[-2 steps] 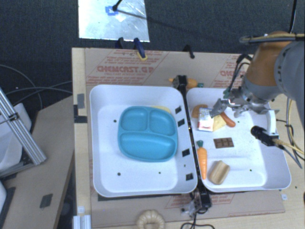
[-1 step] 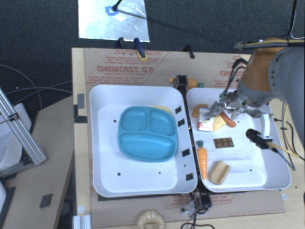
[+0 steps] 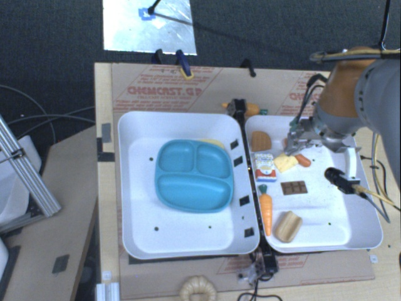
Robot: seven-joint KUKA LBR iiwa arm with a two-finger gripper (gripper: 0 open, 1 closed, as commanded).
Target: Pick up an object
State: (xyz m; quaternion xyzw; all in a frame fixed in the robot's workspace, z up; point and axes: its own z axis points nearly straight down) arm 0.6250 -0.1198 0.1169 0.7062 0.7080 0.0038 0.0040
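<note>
You are looking down on a tabletop (image 3: 156, 83) carrying two shallow white plastic bins. The left bin (image 3: 135, 168) holds a blue divided plastic plate (image 3: 193, 174), lying flat at its centre. The right bin (image 3: 360, 227) holds the small toy foods: a yellow cheese wedge (image 3: 286, 163), a red sausage (image 3: 303, 161) just right of the cheese, a brown bread slice (image 3: 261, 141) up-left of it, a chocolate bar (image 3: 293, 187) below it, an orange carrot (image 3: 267, 212) and a tan bread roll (image 3: 287, 226) further below. The grey arm's tool (image 3: 294, 144) hangs just above the cheese, likely lined up to take it; you cannot tell how wide it stands, and nothing is visibly held.
</note>
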